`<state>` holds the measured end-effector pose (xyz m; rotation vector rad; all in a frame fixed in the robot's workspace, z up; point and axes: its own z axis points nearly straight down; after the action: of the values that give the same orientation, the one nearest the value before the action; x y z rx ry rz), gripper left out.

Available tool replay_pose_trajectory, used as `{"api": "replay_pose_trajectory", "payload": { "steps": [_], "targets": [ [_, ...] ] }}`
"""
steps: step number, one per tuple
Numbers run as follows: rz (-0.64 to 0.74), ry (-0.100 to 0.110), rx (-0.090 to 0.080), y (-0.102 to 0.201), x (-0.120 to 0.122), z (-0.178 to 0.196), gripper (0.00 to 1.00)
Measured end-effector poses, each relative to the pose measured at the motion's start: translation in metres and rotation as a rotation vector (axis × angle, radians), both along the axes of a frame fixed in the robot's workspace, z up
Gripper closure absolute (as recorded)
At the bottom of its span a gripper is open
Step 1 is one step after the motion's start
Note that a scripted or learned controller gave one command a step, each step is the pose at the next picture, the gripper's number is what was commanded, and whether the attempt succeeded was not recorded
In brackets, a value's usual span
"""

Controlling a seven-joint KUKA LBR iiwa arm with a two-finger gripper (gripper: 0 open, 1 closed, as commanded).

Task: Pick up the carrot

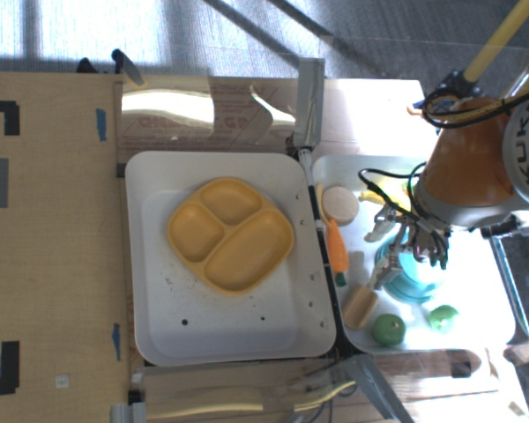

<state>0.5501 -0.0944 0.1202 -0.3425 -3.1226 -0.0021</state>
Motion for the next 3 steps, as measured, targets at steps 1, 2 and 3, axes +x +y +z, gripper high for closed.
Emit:
{"api": "replay_pose_trajectory", "payload": {
  "steps": [1,2,3],
  "targets": [
    [-0.137,-0.01,0.0,-0.021,0.021,-0.03,0.0],
    [-0.364,-0.013,-0.001,0.001,0.069,-0.031,0.0],
    [-0.361,-0.023,-0.004,0.001,0.072,-0.017,1.0]
  ]
}}
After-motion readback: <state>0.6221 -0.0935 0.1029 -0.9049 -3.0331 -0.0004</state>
